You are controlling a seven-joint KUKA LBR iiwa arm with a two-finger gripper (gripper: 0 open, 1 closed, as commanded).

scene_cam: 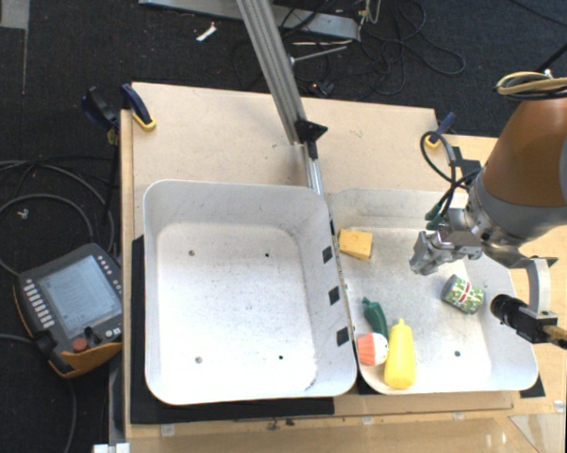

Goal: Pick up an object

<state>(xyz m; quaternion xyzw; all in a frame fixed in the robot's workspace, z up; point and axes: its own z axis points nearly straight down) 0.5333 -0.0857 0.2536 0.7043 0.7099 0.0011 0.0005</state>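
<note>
While arm hangs over right bin (502, 371), I see gripper (430, 258) there, jaws narrow, holding nothing. Green-white can (463, 294) lies near at 4 o'clock. Yellow block (356, 244) at 9 o'clock.

Dark carpet floor (44, 117), cables (395, 43) strewn up top. Light wooden bench (231, 139) with clamps. Teach pendant (69, 301) lying on floor, left side.
</note>
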